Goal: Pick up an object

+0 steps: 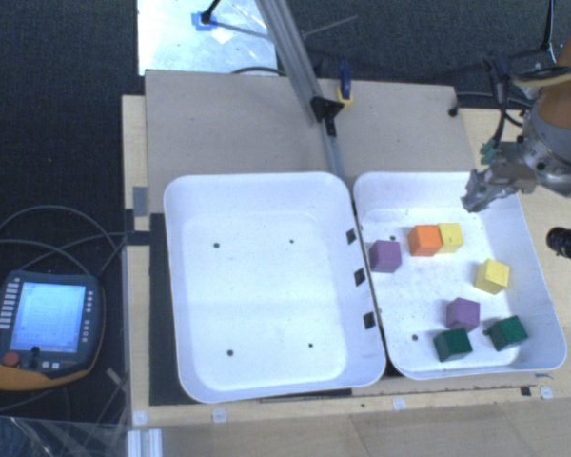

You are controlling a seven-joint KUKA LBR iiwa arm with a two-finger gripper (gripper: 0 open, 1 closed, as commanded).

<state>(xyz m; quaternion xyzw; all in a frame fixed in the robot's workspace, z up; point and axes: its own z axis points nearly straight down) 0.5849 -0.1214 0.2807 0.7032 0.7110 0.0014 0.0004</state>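
The right bin (514, 212) holds several small blocks. An orange block (424, 240) touches a yellow one (450, 235) near the bin's middle, with a purple block (385, 255) to their left. Another yellow block (492, 275) lies further right. Toward the front sit a second purple block (462, 312) and two dark green blocks (452, 344) (506, 332). My gripper (480, 196) hangs over the far right part of this bin, above and to the right of the orange and yellow pair, with no block seen between its fingers.
The left bin (257, 284) stands beside the right one, with small black clips along the shared wall. A slanted metal pole (295, 55) rises behind the bins. A teach pendant (43, 327) with cables lies on the floor at the left.
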